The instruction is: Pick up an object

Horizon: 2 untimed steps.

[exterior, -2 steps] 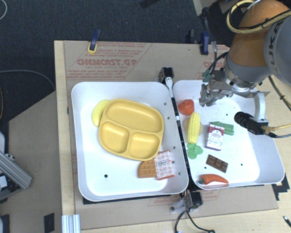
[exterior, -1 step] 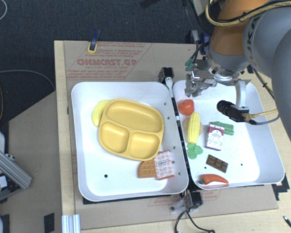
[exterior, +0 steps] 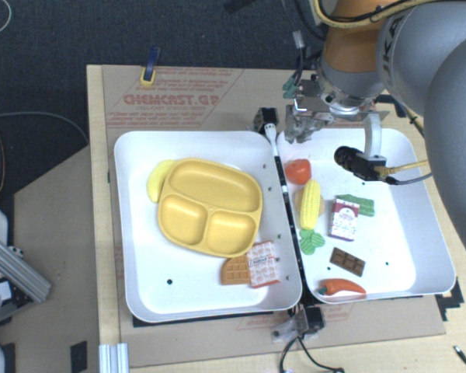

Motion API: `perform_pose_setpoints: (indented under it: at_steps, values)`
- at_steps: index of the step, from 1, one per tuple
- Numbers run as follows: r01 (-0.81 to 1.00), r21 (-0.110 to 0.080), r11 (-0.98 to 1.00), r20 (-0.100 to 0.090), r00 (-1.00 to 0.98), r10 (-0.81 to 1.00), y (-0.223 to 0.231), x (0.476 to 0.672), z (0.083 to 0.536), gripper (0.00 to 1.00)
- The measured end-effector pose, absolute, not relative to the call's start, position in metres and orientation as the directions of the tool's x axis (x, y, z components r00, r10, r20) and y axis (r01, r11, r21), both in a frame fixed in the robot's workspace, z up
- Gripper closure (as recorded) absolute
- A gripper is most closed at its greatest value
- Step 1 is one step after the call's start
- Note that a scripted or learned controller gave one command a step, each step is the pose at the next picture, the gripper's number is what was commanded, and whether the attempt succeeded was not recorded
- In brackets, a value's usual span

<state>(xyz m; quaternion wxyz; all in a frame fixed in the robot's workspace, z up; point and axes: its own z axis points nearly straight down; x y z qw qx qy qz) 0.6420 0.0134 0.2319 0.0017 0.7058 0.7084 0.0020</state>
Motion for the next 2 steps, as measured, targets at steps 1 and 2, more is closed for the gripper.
perform_pose_setpoints:
  at_steps: [1,2]
  values:
    - [1.0,0.004,0.001,-0.002,-0.001,1.0,0.009,0.658,0.229,1.0]
    - [1.0,-0.003,0.0,0.0,0.0,1.0,0.009,0.646,0.215,1.0]
